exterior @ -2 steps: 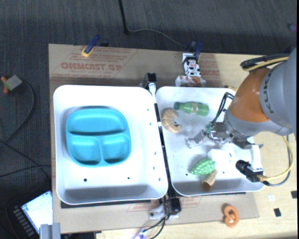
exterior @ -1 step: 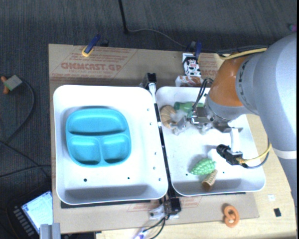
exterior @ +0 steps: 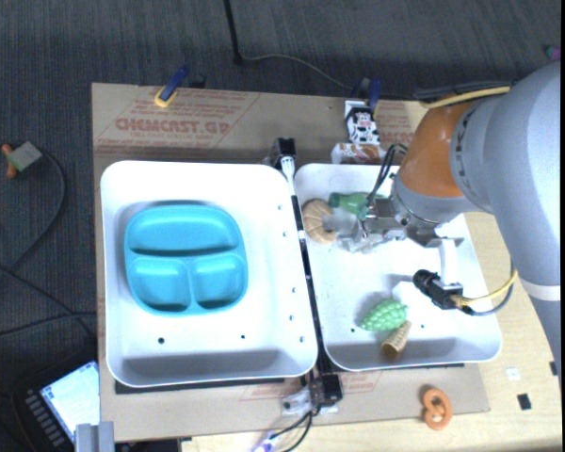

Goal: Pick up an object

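While the pincer hangs low in the right bin, can't tell its state. Green toy lies nearby

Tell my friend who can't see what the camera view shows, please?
A grey robot arm reaches into the right white bin, near a round tan thing and a green thing. A green ice cream cone toy lies nearer the front. The left bin holds a blue divided plate.
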Robot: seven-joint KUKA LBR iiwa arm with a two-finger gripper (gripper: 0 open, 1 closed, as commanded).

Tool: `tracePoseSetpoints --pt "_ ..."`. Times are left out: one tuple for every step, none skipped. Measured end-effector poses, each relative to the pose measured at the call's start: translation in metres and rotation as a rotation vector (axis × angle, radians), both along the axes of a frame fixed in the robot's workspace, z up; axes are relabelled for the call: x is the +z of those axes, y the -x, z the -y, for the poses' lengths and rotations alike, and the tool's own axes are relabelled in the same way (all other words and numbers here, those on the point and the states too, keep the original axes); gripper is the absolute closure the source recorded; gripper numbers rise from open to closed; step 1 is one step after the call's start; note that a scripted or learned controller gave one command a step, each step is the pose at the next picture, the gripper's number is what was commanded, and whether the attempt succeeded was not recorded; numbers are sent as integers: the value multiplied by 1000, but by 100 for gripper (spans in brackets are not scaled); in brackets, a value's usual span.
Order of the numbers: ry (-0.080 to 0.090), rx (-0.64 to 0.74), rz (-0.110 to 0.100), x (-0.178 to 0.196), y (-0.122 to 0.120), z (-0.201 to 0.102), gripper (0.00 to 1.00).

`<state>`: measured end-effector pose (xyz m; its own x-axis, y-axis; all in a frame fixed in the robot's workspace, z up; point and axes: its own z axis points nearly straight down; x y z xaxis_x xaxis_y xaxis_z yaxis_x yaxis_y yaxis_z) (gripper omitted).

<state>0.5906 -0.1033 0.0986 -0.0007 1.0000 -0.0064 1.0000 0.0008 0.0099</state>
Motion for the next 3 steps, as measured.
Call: tracePoseSetpoints --pt "-11 1 -32 -13 -63 53 100" --pt "-3 0 -5 132 -79 60 100" --pt "-3 0 -9 130 -78 60 0"
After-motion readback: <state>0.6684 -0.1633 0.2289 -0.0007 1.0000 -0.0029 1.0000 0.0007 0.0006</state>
